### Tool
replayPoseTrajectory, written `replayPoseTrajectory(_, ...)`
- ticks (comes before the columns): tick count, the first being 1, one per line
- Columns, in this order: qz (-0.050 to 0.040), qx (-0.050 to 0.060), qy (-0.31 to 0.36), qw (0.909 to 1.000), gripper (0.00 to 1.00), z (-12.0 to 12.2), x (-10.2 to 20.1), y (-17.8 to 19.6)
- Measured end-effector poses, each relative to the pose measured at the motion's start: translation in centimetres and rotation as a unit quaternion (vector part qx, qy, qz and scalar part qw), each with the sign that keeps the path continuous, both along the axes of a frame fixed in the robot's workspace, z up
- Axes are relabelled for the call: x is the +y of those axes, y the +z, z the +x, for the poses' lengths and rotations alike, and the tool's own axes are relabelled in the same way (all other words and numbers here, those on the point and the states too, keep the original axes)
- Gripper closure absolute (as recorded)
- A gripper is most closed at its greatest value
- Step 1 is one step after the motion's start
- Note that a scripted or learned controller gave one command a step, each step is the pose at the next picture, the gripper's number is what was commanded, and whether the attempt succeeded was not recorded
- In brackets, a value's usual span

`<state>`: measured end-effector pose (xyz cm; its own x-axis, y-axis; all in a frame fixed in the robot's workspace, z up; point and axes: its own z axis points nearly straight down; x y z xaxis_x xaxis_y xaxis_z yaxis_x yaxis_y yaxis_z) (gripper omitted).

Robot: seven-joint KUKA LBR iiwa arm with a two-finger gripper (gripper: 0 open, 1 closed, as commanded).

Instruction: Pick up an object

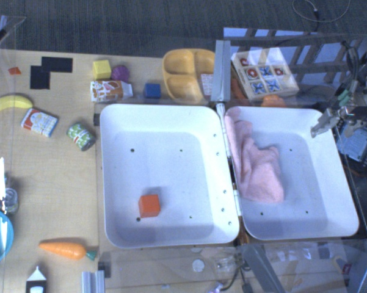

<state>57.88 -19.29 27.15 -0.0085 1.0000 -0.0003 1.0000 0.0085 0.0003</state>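
I see the gripper (325,124) at the right bin's (330,224) far-right rim, finger state I cannot tell, well apart from the pink cloth (256,166) lying against that bin's left wall; risk: limp cloth slipping from a shallow pinch.

You are looking at a robotics lab bench: two shallow white plastic bins (171,118) sit side by side on a pale wooden table (61,218), toy food props such as the yellow plastic banana (9,104) lie at nine o'clock, and loose cables (320,8) run at one o'clock.
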Motion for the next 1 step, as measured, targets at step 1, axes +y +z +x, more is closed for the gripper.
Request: replayPoseTrajectory(1, 0.0008, 0.001, 0.032, 0.9995, 0.00, -1.08, 1.56, -11.82)
